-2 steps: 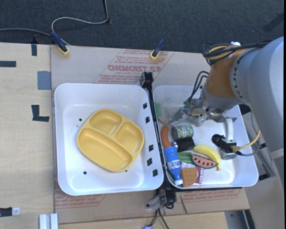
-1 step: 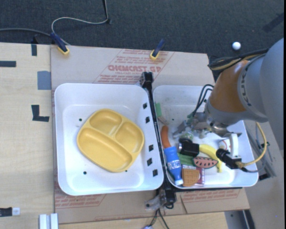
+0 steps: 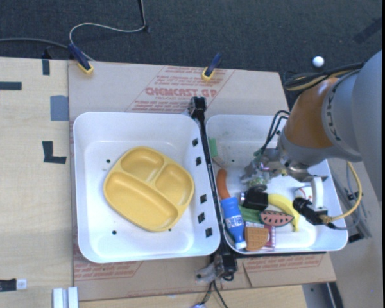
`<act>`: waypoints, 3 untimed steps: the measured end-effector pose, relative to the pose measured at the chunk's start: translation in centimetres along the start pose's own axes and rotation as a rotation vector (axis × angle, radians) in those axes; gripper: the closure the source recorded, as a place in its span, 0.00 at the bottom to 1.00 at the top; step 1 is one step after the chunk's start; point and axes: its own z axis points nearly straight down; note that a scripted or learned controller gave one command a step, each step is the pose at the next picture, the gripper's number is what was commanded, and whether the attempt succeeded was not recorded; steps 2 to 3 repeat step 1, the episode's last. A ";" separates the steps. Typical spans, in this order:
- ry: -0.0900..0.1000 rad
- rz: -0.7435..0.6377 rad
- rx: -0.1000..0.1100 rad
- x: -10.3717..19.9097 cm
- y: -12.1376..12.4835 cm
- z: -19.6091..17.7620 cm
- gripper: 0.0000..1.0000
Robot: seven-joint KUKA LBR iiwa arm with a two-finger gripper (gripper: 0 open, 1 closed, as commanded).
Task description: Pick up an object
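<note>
While I am lowering the gripper (image 3: 260,175) into the right bin (image 3: 333,239), over the banana (image 3: 283,205) and sausage (image 3: 222,183), I am not seeing its grasp clearly; next I'm needing a centred descent.

The arm (image 3: 346,117) is a thick, rounded grey body with a broad orange band (image 3: 305,117) above the wrist. Black cables loop along the wrist housing — a yellow one (image 3: 354,194) curves beside it — down to a small metallic pincer (image 3: 260,172) with dark fittings
</note>
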 end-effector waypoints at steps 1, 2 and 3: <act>0.001 -0.002 0.004 4.8 -1.3 -12.7 1.00; 0.001 -0.002 0.004 4.8 -1.3 -12.7 1.00; 0.001 -0.002 0.004 4.8 -1.3 -12.7 1.00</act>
